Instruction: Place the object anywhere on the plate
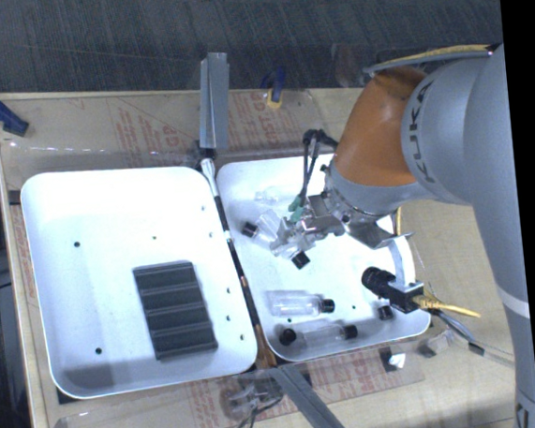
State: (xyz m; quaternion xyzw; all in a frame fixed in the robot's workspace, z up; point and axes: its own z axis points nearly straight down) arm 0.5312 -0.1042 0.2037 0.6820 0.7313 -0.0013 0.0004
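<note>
Arm: grey KUKA arm with orange band (401, 139) overhangs right white bin (245, 177).
Gripper (293, 239): among clear plastic bottles (295, 302); open or closed, can't tell.
Plate: dark ribbed rectangular plate (173, 309), left white bin (40, 202), well apart.
Risk: slick clutter, likely empty grab.

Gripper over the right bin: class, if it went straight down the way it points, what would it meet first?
Probably the clear bottle under the gripper, then the right bin floor; depth is unclear from this slanted view.
</note>
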